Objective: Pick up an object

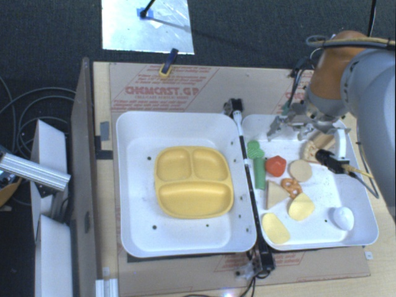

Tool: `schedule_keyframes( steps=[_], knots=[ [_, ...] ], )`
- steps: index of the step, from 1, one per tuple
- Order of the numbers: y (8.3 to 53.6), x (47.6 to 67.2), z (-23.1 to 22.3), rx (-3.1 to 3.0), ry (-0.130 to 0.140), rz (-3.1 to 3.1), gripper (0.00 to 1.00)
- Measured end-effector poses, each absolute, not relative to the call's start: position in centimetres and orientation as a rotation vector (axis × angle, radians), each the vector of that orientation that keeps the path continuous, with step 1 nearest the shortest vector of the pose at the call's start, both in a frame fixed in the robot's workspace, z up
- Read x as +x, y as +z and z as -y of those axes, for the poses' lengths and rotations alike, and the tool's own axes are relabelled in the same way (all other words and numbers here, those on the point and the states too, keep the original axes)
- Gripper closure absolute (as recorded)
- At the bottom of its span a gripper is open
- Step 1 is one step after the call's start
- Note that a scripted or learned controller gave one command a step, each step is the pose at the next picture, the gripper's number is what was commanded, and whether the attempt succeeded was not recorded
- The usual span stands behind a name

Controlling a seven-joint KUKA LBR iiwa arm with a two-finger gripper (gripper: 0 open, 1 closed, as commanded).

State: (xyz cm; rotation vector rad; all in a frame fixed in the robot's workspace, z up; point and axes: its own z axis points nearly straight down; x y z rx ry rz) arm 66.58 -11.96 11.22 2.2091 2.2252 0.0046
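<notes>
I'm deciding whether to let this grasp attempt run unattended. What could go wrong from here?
1. The small items in the right bin lie crowded: the red piece, green piece, orange pretzel shape and tan disc sit close together, so a descent may nudge neighbours or catch two.
2. The gripper hovers near the bin's far wall, so it might strike the rim.
3. The yellow pieces look flat, perhaps hard to pinch.
</notes>
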Motion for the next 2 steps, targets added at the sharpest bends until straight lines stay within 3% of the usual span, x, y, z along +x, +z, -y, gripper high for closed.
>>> schedule_keyframes(
  steps=[1,2],
  knots=[
    [18.7,61.1,8.9,2.213,0.008,-2.223,0.00],
    [10.5,59.1,9.1,2.225,-0.006,-2.225,0.00]
  ],
)
